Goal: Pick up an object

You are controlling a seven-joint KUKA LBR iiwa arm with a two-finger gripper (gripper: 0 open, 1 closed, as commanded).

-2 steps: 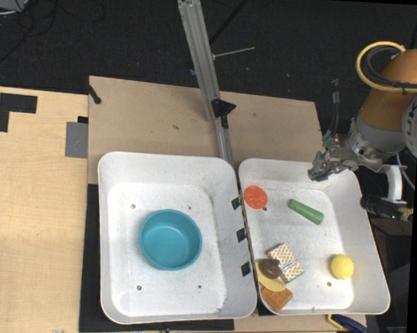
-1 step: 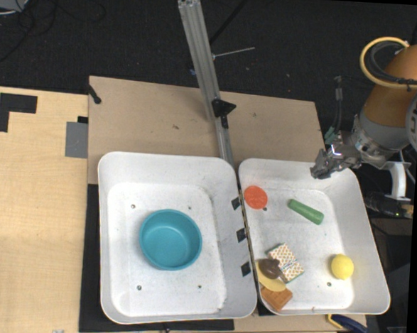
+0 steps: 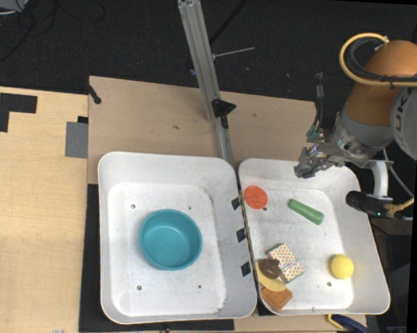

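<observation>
The end effector (image 3: 309, 167) hangs at the right bin's (image 3: 371, 280) upper edge, its opening impossible to tell. Below it lie a green cylinder (image 3: 306, 211), orange disc (image 3: 255, 197), yellow ball (image 3: 342, 267) and checkered packet (image 3: 286, 261)

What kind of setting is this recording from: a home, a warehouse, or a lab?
Most likely a robotics lab bench: two white bins holding test items like a blue bowl and yellow ball, with the gripper above.
</observation>
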